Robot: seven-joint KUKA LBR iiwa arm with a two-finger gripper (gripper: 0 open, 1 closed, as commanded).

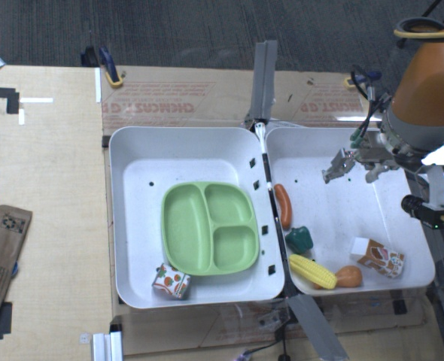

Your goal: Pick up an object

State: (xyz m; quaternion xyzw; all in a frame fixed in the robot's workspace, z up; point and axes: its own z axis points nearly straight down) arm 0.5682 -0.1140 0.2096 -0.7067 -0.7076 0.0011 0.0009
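Observation:
My gripper (355, 167) hangs over the upper middle of the right bin (312, 145), its fingers apart with nothing between them. Below it in that bin lie a red sausage (283, 204) by the left wall, a dark green pepper (299, 239), a yellow corn cob (312, 271), a small orange fruit (348, 276) and a little white and orange carton (376, 256). The left bin (132, 201) holds a green divided plate (210, 228) and a small red and white carton (170, 282) at its front edge.
A grey divider post (264, 81) stands at the back between the two bins. Cardboard (177, 96) lies behind the bins, with blue clamps (111, 69) at its corners. A brown paper bag (0, 254) sits on the bench at far left.

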